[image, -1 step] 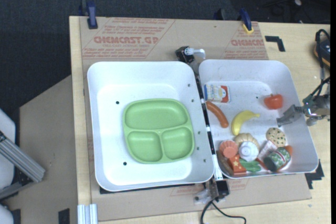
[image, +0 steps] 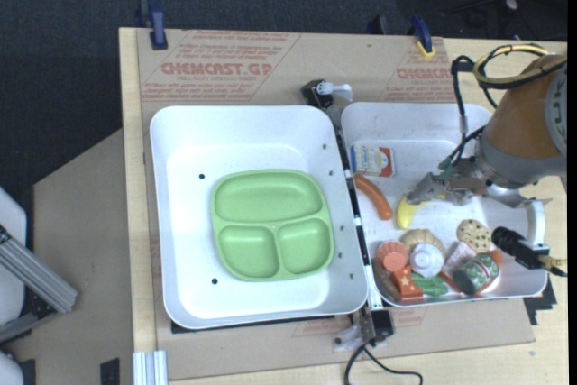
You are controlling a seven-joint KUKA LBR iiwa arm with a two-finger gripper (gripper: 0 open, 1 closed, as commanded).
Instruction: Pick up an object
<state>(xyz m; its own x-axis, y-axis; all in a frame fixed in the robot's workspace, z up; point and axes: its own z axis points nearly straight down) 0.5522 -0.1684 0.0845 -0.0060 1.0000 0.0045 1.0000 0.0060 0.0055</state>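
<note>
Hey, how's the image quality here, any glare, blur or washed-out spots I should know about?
Camera view: lighting is even; the left white bin looks slightly overexposed; the green tray is crisp; the small items in the right bin are soft, and the gripper is too blurred to read.

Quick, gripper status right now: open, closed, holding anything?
Gripper: over the right bin, near the yellow piece; open or closed cannot be told, nothing visibly held.

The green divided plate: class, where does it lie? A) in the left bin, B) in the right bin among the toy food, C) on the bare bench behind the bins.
A: the green divided plate lies flat in the left bin, away from the toy food in the right bin.
</note>
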